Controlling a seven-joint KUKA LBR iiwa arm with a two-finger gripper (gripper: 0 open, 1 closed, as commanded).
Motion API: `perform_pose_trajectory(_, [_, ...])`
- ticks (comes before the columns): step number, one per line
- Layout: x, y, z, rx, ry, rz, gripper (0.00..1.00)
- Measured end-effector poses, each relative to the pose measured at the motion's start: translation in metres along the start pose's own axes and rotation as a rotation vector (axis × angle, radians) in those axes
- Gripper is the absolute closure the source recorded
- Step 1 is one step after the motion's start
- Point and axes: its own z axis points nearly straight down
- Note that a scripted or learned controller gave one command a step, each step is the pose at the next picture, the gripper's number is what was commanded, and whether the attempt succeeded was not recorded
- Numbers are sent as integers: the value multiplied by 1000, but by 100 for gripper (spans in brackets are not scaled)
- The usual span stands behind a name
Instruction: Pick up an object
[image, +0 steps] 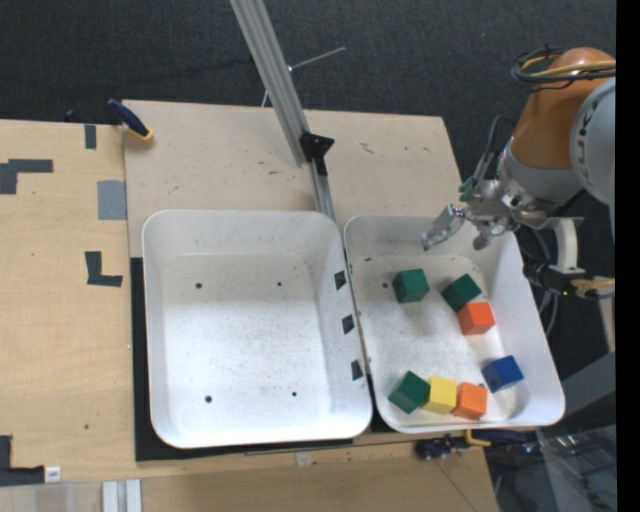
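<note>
- Camera view: tool (458, 228) hangs above the right bin's (530, 300) far end, fingers spread, gripping nothing
- Coloured blocks lie below it, nearest a green block (410, 286)

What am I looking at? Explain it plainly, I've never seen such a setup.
One camera looks down at a slant on a wooden bench with two shallow white bins. The grey and orange machine at the right is a robot arm; its two-finger gripper hangs over the far end of the right bin, holding nothing. In that bin lie seven small blocks: three green, two orange, one yellow and one blue. The left bin has only dark specks. The arm is meant to pick up a block.
</note>
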Motion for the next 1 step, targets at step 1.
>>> perform_pose_trajectory(1, [-5,7,52,1,0,-1,0])
